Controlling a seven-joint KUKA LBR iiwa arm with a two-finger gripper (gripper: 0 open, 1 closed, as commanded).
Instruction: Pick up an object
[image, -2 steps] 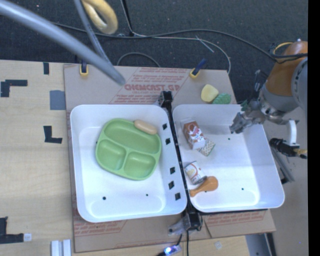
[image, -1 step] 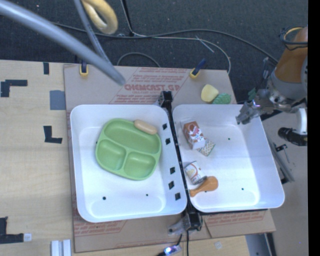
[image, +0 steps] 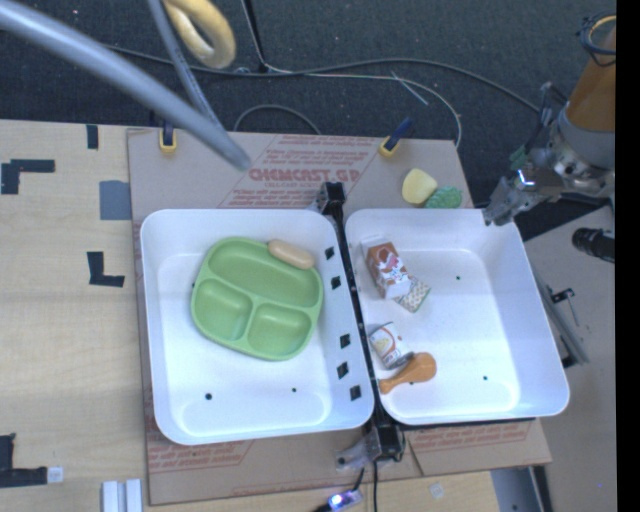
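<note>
- Lying in the right white bin (image: 540, 330) are four loose items, any of which may serve as the object to pick: a small red-and-white carton (image: 385, 266) near the upper left, a patterned grey packet (image: 414, 294) touching its lower right corner, a small clear-wrapped item (image: 387, 344) lower down by the divider, and an orange drumstick-shaped toy (image: 410, 371) just below that.
- All four items sit in the left half of this bin, well apart from the gripper (image: 497, 212).
- Gripper position: above the bin's upper right corner, at the rim, on the grey arm with orange band (image: 590, 95) entering from the right.
- Jaw state: cannot be told from this view; the tip is dark and small, and nothing is visible between its fingers.
- Left white bin (image: 165, 390): holds a green three-compartment plastic plate (image: 258, 298), with a tan oblong bread-like piece (image: 291, 254) resting on the plate's upper right rim.
- Outside the bins, on the cardboard sheet (image: 290, 175): a yellow rounded block (image: 419, 185) touching a green scrap (image: 446, 198), just beyond the right bin's top edge.
</note>
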